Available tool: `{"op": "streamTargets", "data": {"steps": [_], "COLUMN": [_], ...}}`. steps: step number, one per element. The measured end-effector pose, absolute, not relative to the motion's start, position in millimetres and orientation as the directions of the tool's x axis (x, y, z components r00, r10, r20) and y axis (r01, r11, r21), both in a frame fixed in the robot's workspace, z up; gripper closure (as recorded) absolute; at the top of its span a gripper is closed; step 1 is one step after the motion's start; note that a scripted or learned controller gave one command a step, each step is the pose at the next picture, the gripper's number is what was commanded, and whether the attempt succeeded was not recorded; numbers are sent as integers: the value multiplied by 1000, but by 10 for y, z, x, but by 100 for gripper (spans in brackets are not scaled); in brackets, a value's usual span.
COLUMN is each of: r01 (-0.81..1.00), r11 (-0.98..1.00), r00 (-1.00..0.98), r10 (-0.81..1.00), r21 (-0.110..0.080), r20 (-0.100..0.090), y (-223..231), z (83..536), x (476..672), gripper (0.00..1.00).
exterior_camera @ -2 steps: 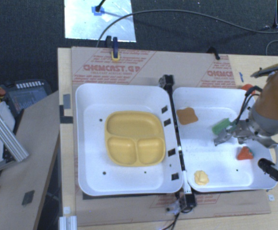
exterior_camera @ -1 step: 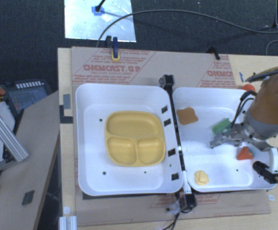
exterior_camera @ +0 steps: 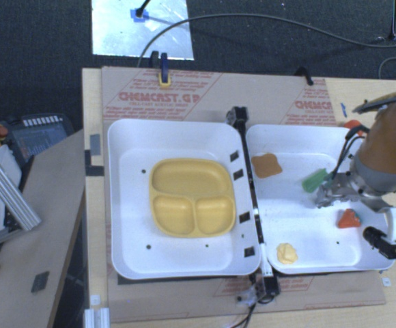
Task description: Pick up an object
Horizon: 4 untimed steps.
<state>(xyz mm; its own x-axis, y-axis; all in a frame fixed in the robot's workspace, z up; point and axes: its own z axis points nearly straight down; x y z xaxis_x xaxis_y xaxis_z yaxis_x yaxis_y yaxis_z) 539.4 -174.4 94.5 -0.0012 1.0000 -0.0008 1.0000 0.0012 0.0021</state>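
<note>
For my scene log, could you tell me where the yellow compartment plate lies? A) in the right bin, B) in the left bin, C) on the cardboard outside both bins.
B: the yellow compartment plate lies flat inside the left bin, across the divider from the gripper.

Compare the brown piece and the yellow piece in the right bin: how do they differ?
The brown piece is flat and larger, at the right bin's far left; the yellow piece is lumpy and smaller, at its near left. Both lie loose, well clear of the gripper.
</note>
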Motion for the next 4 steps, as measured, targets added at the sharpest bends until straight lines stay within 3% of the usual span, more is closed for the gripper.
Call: {"op": "streamTargets", "data": {"steps": [3,4], "r01": [1000,1000], "r11": [4,4], "r00": [-4,-4], "r10": [1000,1000], "r21": [2,3], "r20": [-1,-1], "y": [-1810,-1291], "z": [2661,2566], "x": [5395,5614], "gripper": [100,100]}}
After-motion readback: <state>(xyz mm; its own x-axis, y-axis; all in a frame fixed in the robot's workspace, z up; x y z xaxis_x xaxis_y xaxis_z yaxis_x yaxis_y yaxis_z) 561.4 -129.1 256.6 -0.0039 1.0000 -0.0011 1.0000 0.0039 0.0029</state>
